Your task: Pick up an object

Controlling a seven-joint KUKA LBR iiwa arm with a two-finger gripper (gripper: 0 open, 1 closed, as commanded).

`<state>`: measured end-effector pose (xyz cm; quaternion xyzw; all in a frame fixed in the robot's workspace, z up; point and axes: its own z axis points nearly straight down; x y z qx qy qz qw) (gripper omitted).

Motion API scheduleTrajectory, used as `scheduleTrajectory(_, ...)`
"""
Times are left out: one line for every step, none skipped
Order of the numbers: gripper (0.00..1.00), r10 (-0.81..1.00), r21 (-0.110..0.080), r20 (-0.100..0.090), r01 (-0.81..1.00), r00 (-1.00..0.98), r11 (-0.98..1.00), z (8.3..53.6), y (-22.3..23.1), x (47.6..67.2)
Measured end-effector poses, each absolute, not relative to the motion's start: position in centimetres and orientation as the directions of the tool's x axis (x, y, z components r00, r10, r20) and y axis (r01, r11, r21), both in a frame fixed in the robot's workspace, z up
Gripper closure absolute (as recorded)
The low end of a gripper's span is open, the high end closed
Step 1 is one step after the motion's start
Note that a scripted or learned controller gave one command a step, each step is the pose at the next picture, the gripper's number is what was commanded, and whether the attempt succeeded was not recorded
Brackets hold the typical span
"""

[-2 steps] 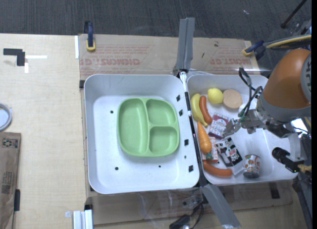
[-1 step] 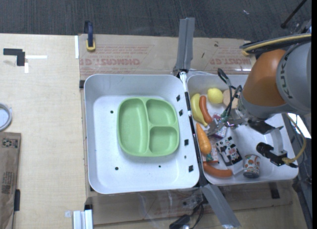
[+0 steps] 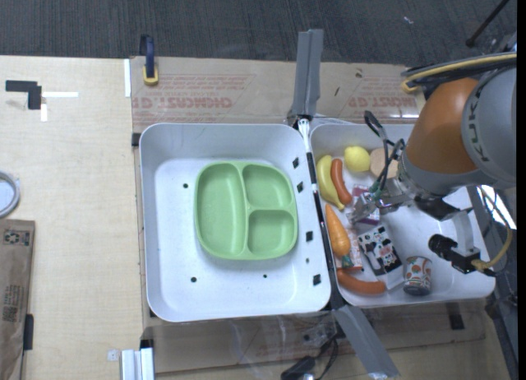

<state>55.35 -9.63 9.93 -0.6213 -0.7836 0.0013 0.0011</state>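
Objects for picking lay crowded in the right bin [image 3: 460,292]. Along its left wall: a banana [image 3: 326,179] at the far end, a red sausage-shaped piece [image 3: 341,181] just beside it, a carrot [image 3: 337,230] nearer, and an orange sausage [image 3: 360,284] lying crosswise near the front edge. A lemon [image 3: 357,158] sat at the far side, with a pale round item [image 3: 380,162] just to its right, partly hidden by the arm. A small black-and-white patterned carton [image 3: 379,248] lay mid-bin, touching the clutter around it. A small can with a red-and-white label [image 3: 417,275] stood near the front right.

Arm [image 3: 460,136] reached in from the right, its orange band above the far part of the right bin. Gripper [image 3: 371,204] was low over the middle of the right bin, between the red sausage-shaped piece and the patterned carton, amid a tangle of small items I could not identify. Cannot tell how the gripper was set, or whether it pinched anything; wrist and clutter masked it.

Left bin [image 3: 164,230] held a green three-compartment plate [image 3: 246,210], flat, roughly centred, well apart from the gripper. Bench [image 3: 66,164] at left carried a roll of tape [image 3: 6,195] at the edge of view and a brown paper bag [image 3: 15,284] nearer. A blue-and-yellow clamp [image 3: 149,59] sat at the far edge.
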Motion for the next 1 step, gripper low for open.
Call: scheduleTrajectory(1.0, 0.955, -0.001, 0.0, 0.955, -0.297, 0.297, 19.09, -7.56, 53.51)
